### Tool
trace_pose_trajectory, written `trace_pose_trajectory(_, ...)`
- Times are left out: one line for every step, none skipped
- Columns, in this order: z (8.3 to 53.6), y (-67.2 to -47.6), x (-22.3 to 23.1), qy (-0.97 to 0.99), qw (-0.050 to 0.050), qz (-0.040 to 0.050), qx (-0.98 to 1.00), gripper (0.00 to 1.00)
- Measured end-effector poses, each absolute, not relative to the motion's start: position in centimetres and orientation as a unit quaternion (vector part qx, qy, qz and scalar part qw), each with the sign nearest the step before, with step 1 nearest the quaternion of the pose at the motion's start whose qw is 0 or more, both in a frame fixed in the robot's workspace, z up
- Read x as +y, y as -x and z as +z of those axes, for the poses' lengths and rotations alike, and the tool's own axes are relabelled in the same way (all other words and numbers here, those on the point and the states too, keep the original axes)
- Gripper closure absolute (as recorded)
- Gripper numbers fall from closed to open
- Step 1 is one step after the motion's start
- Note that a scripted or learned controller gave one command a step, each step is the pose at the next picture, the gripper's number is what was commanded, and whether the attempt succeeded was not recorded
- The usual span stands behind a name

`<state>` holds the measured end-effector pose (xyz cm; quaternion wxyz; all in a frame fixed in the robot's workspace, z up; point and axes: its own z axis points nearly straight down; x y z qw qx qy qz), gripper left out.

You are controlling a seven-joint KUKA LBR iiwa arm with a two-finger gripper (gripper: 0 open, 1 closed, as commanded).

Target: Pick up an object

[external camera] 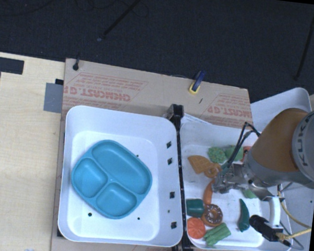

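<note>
The gripper is lowered into the right bin; whether it is apart or together cannot be told. Toy foods lie around it: an orange piece, a green piece, a doughnut. The left bin contains a blue divided plate.

The arm is a thick rounded body, grey at its upper segment, with a broad orange band above the wrist. Thin black cables loop beside the band. The gripper is small, dark grey metal.
</note>
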<state>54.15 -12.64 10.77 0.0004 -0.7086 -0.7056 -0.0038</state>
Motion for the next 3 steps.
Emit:
trace_pose_trajectory(15.1, -54.8, -12.5, 0.707, 0.000, 0.0001, -0.707, 1.00)
trace_pose_trajectory(21.1, -55.7, -12.8, 0.707, -0.001, -0.0010, -0.707, 1.00)
trace_pose_trajectory(22.8, -55.7, -12.8, 0.707, 0.000, 0.0000, -0.707, 1.00)
